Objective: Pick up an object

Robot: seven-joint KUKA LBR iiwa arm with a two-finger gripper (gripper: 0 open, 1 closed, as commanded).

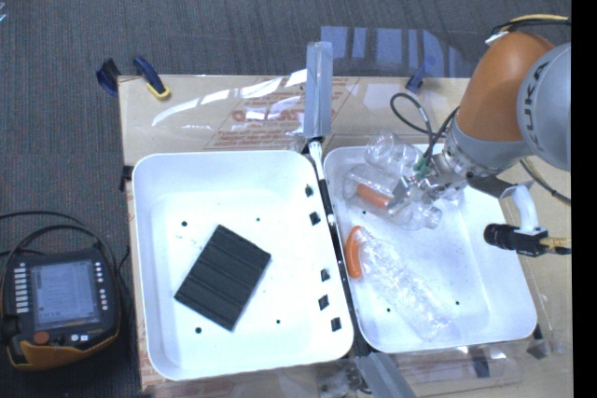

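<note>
My gripper (417,187) is low in the back half of the right bin (494,298), right over a cluster of clear plastic bottles. One crumpled clear bottle (386,150) lies just behind it, and a bottle with an orange cap (376,196) lies at its left. A long clear bottle (403,282) with an orange end (354,253) stretches diagonally across the bin's front. In the left bin (163,191) a black ribbed pad (224,277) lies flat. The clutter of clear plastic hides how the gripper meets the bottles.
A grey upright post (320,93) stands behind the divider (324,228) between the bins. A black-tipped fixture (516,236) sticks in at the right bin's right rim. Blue clamps (140,77) hold the bench's back left corner. A teach pendant (61,294) lies on the floor at left.
</note>
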